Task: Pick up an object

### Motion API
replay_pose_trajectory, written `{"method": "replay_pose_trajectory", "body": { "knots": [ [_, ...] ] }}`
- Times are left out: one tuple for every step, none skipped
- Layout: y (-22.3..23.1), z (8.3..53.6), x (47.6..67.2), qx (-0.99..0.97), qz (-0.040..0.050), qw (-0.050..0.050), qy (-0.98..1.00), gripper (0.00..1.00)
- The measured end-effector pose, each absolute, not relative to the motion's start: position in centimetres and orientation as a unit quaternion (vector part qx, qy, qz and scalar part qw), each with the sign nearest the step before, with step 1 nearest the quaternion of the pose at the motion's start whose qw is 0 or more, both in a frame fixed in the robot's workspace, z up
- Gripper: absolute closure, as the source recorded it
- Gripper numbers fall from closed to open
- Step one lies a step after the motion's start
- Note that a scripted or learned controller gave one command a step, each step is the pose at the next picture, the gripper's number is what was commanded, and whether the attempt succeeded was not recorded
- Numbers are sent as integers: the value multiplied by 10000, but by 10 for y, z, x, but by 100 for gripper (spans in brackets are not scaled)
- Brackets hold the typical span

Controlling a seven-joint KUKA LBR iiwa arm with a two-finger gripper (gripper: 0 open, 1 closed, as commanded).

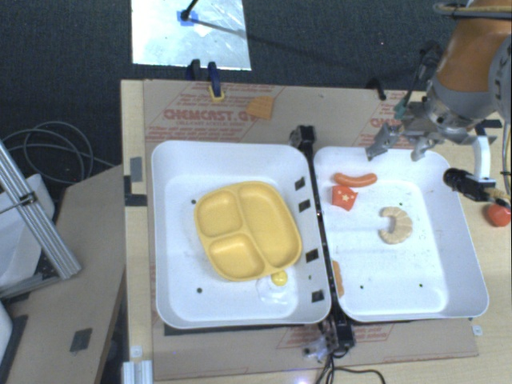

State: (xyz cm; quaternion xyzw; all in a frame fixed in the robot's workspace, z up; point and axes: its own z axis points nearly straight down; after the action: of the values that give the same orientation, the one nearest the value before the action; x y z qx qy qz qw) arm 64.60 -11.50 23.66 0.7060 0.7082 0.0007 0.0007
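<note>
From above, you see the claw [402,144] spread open and empty over the right bin's [460,282] far edge. The hot dog [354,179], red piece [345,198] and croissant [395,225] lie inside that bin.

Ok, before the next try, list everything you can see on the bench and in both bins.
Bins: 2, white, side by side on the bench.
Divided plate: 1, yellow, three compartments, middle of left bin.
Fried egg toy: 1, white with yellow yolk, left bin, just below the plate.
Sausage: 1, orange-red, right bin, upper left.
Red piece: 1, red, right under the sausage.
Croissant: 1, tan, middle of right bin.
Red object: 1, on the bench right of the right bin.
Gripper: 1, grey, above the right bin's top edge, nothing between its fingers.
</note>
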Motion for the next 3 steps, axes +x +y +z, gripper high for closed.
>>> {"method": "replay_pose_trajectory", "body": {
  "knots": [
    [-123, 125, 600, 7072, -34, -47, 7070, 0],
    [-124, 81, 662, 7040, -39, -42, 7102, 0],
    [-112, 154, 594, 7068, 14, 17, 7074, 0]
  ]
}}
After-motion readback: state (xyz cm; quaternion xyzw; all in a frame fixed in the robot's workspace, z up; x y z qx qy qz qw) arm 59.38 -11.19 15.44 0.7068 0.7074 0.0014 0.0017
